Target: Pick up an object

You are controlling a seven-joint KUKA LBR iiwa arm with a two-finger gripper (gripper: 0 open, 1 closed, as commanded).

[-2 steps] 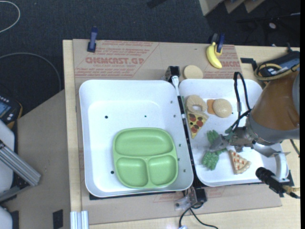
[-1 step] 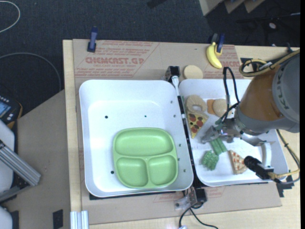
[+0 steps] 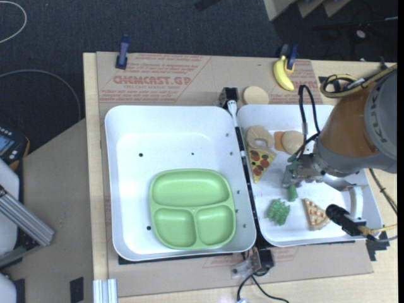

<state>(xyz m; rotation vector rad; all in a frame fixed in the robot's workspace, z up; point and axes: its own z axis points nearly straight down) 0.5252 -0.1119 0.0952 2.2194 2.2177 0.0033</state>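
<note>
Nearest the camera, in the left shallow white bin (image 3: 126,144), a pale green three-compartment plastic plate (image 3: 192,207) is seen lying flat towards the front wall, with its two small compartments to the front.

In the right shallow white bin (image 3: 278,233), two items are noted near the front wall: a bushy green toy broccoli floret (image 3: 278,211) and, to its right and apart from it, a triangular toy pizza slice with a tan crust (image 3: 314,214).

Just behind the floret, the two-finger gripper (image 3: 293,180) is positioned low over the middle of the right bin. A small green piece (image 3: 291,194) is seen directly at its tip. It cannot be told whether the gripper is released, clenched or grasping this piece, nor whether the piece is touched. The grey arm with its orange band (image 3: 350,131) is seen reaching in from the right.

Further back, a second toy pizza slice with red topping (image 3: 260,161) is recorded against the left wall of the right bin. Behind it lie a beige bread-like piece (image 3: 257,136) and, just beside that, a round orange-tan piece (image 3: 291,141).

Beyond the bins, on the brown printed cardboard sheet (image 3: 158,77), a flat round beige disc (image 3: 255,95) and a yellow toy banana (image 3: 283,74) are observed. Two blue clamps (image 3: 122,51) are fixed at the far edge.
</note>
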